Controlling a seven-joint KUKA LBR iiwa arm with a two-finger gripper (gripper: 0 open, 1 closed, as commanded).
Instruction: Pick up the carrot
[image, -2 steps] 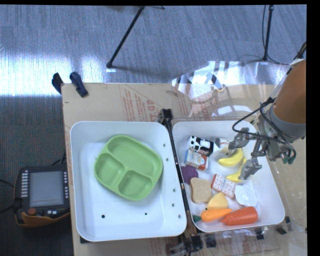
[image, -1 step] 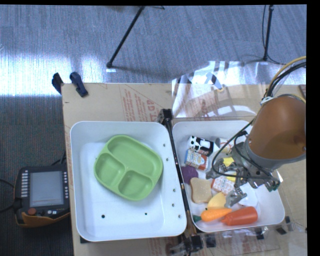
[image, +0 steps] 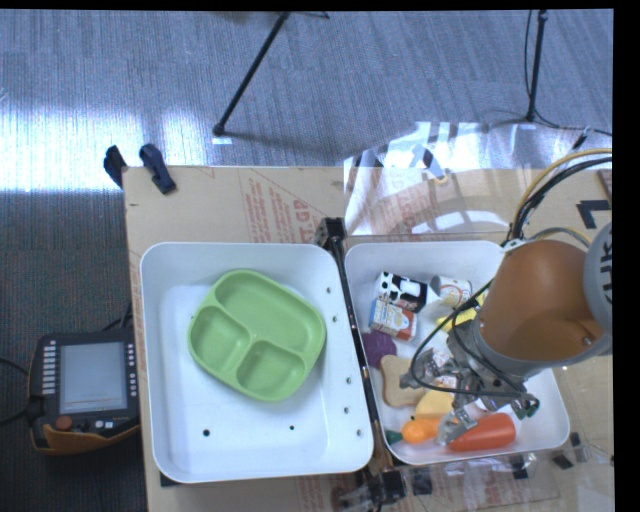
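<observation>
Reaching in from three o'clock, the arm hangs its gripper (image: 462, 418) over the right bin (image: 555, 430), at the carrot's (image: 487, 432) ten o'clock end. Whether the gripper clasps it cannot be told. The carrot lies at the bin's six o'clock edge. A green plate (image: 258, 334) sits in the left bin (image: 170, 400).

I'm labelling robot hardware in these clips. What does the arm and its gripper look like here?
The arm is grey with a broad, rounded orange band above the wrist. Black and yellow cables loop along it, and thin black wires curl beside the wrist. The gripper is a small dark metal assembly with silvery parts.
</observation>
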